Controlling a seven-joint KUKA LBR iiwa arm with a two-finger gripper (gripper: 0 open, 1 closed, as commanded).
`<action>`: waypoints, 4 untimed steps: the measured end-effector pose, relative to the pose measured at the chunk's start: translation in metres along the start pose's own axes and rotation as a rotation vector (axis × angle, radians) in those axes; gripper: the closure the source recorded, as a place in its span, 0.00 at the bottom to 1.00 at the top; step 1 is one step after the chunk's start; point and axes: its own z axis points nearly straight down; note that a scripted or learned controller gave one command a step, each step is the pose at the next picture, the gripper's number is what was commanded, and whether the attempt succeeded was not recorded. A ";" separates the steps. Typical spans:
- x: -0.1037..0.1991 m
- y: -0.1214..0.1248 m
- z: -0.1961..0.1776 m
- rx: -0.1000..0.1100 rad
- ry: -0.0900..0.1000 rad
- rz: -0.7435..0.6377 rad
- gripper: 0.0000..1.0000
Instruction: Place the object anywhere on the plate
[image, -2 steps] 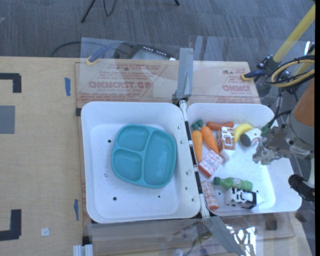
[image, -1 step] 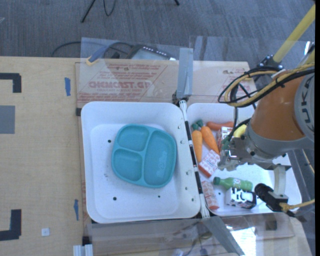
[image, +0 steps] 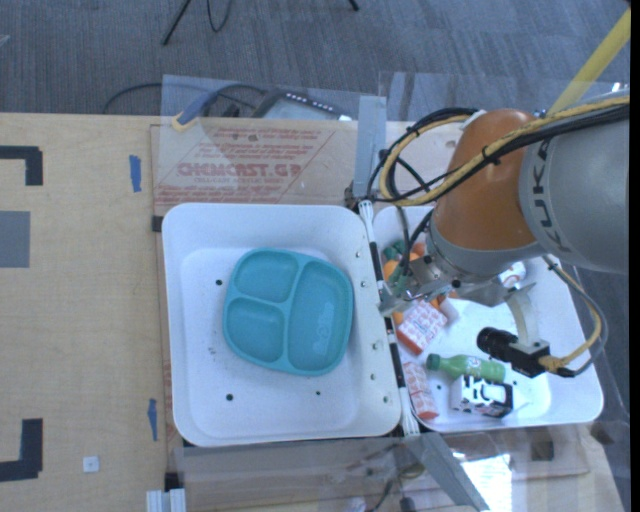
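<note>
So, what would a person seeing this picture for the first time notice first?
Probably the teal divided plate, alone in the left bin. Next, the big grey and orange arm, which hangs over the right bin and covers part of its small items, among them a green bottle.

Two shallow white bins side by side on the table.
The teal three-compartment plastic plate (image: 290, 312) lies in the left bin (image: 190, 400); small packets and a green bottle (image: 465, 365) lie in the right bin (image: 575, 395).
</note>
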 end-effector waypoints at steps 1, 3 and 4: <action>0.085 0.039 -0.011 -0.001 0.000 -0.069 1.00; 0.086 0.040 -0.020 -0.003 0.000 -0.069 1.00; 0.086 0.040 -0.020 -0.003 0.000 -0.069 0.00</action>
